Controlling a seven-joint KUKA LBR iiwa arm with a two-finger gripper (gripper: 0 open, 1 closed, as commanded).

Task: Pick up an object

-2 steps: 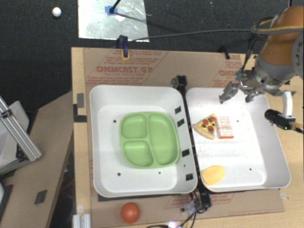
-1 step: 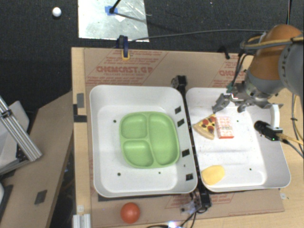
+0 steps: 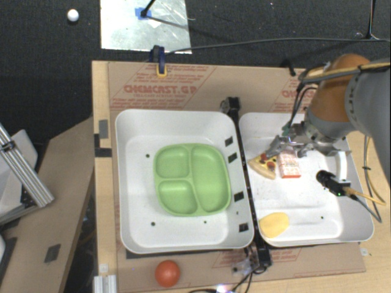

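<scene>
My gripper [image 3: 278,146] hangs low over the back of the right bin [image 3: 354,224], with the grey and orange arm reaching in from the right. Just below and left of it a toy pizza slice [image 3: 263,166] lies on the bin floor. A small red and white box [image 3: 289,167] lies beside the slice, to its right and right under the gripper. Near the bin's front left corner rests a yellow oval object [image 3: 274,224]. Nothing is visibly held.
The left bin [image 3: 131,163] holds a green divided plate [image 3: 192,179]. A red ball [image 3: 167,273] sits on the cardboard in front of the left bin. A black divider with clips [image 3: 239,163] runs between the bins.
</scene>
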